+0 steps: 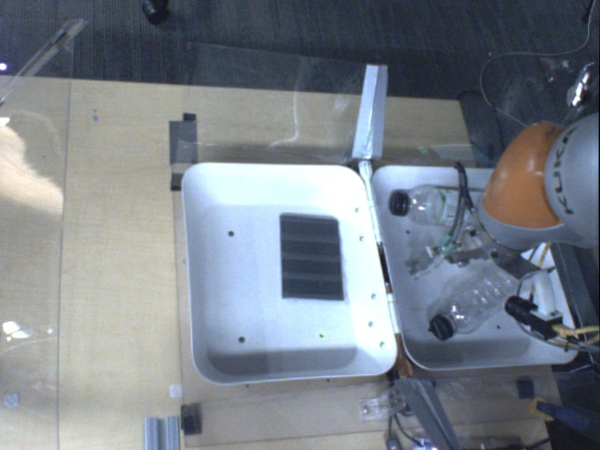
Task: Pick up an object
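Two clear plastic bottles lie in right bin: light, slick, crushable; best gripped at capped neck. Gripper state can't be told.

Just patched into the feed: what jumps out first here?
The arm's orange band glows over the right bin, where two clear plastic bottles with black caps lie, one near the far wall, one toward the front. In the left bin sits a dark ribbed rectangle.

Robotics lab, pale wooden bench, two white bins, clear guard panels, loose cables
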You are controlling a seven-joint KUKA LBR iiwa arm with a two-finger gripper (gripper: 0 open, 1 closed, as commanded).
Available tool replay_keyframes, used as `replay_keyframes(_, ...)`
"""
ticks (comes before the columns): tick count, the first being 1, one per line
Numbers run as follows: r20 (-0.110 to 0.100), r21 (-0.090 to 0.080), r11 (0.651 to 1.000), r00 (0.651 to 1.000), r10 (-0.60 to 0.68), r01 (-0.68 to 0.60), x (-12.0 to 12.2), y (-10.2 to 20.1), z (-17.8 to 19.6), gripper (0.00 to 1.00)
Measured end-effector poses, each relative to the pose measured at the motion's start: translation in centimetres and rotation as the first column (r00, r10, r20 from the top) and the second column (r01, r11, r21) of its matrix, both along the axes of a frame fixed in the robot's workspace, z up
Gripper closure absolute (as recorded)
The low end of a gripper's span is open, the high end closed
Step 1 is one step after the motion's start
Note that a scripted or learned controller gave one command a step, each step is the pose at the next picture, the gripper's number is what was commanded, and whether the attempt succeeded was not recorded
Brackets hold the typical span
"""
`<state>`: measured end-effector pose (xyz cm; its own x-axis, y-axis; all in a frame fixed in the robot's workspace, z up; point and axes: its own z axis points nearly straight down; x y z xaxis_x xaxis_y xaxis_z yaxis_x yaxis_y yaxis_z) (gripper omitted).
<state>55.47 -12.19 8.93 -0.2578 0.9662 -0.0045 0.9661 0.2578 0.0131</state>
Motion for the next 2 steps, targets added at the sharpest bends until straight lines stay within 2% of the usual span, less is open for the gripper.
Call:
replay_keyframes(1,-0.085,0.010,1.000,0.996,0.025,-0.024,7.6,0.9,-0.5,0.00)
replay_keyframes(2,-0.003,0.000,1.000,1.000,-0.008,0.008,-0.9,1.4,0.0,0.00)
